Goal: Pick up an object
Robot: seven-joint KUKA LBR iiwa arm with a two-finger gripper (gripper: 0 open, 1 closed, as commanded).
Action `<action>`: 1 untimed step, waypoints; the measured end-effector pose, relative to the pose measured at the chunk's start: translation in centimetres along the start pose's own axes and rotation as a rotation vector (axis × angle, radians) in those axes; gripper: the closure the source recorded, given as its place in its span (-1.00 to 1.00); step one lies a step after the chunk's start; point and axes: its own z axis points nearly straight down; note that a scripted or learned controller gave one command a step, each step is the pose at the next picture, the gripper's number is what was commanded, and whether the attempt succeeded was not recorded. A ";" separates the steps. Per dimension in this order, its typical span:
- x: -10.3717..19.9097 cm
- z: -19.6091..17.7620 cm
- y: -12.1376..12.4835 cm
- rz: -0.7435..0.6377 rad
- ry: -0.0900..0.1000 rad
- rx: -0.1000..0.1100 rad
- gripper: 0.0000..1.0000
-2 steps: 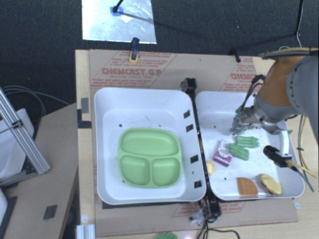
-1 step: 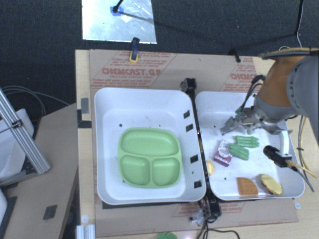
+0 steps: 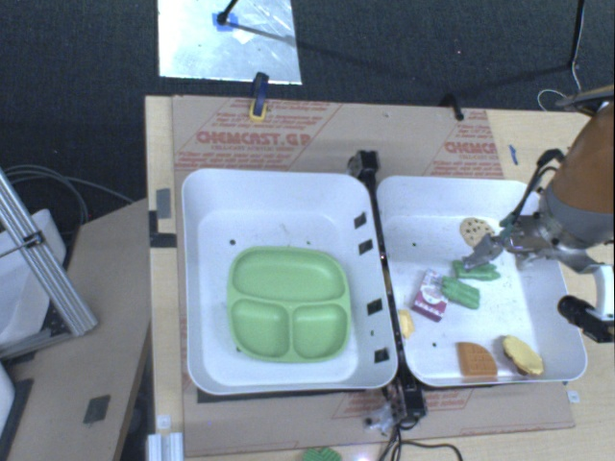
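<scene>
My gripper (image 3: 478, 256) reaches in from the right and hangs low over the middle of the right bin (image 3: 423, 200). Its tip sits just above a green pod-shaped toy (image 3: 479, 273) and just below a round speckled cookie (image 3: 473, 229). A second green piece (image 3: 462, 294) lies a little nearer the front. Next to that piece is a pink and white packet (image 3: 430, 297). The gripper's tip partly hides the top of the upper green toy, and I cannot make out contact with it.
The right bin's front holds an orange waffle square (image 3: 477, 358), a yellow lemon-like piece (image 3: 523, 354) and a small yellow item (image 3: 405, 325) by the left wall. The left bin (image 3: 207, 209) carries a green divided plate (image 3: 288, 303). A black divider (image 3: 377, 257) separates the bins.
</scene>
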 end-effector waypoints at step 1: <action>-0.5 4.7 2.3 -0.006 0.002 0.005 -1.00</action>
